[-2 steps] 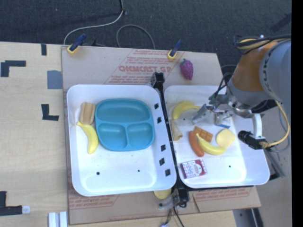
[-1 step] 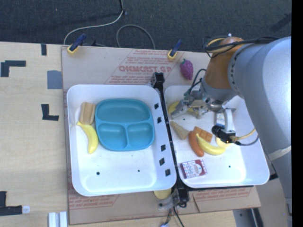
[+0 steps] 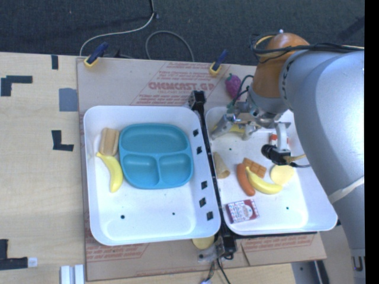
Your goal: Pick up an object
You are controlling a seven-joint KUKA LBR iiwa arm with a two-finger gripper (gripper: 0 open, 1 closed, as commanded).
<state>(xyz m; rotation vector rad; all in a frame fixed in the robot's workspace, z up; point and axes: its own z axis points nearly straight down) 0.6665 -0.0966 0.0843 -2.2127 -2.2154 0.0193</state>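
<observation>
Grey metal two-finger gripper (image 3: 228,125) hovering over right white shallow bin (image 3: 296,218), far-left corner; finger spread not discernible, nothing seen between fingers. Right bin holding: one yellow plastic banana (image 3: 265,185), one orange carrot (image 3: 245,179), one tan cylinder (image 3: 221,165), one red packet (image 3: 242,210). Left white bin (image 3: 142,226) holding: one blue divided plate (image 3: 156,156), one yellow banana (image 3: 112,170), one tan block (image 3: 108,141). Purple grape bunch (image 3: 233,85) lying outside bins.

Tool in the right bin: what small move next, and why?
Probably shift the tool toward the carrot and banana, then lower. It sits at the right bin's far corner, with nothing visibly held; those lie nearer the camera.
</observation>
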